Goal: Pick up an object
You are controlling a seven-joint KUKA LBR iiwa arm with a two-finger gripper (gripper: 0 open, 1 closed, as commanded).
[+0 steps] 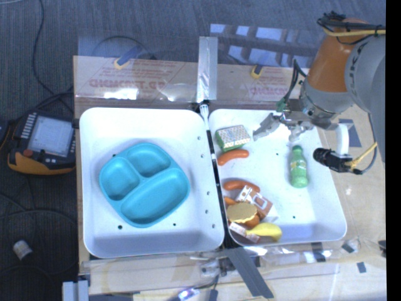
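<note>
- Worktop (369, 187) is sitting under everything, holding two white bins side by side.
- Left bin (94, 231) is holding a big blue plate (145, 184) with three parts.
- Right bin (326, 224) is holding the toys to pick from.
- Grey and orange arm (341, 58) is reaching in over the far side of the right bin.
- Gripper (282, 125) is hanging low with its fingers (263, 130) spread wide and holding nothing.
- Green bottle (298, 166) is lying near the fingers, a bit toward the front.
- Little box (232, 135) and an orange sausage (233, 157) are lying beside the wall between the bins.
- Toy food pile (249, 213) is crowding the near corner.
- Bottle could be rolling away if one finger is bumping it first. Things by the wall could be slipping, since the fingers may be hitting the wall.
</note>
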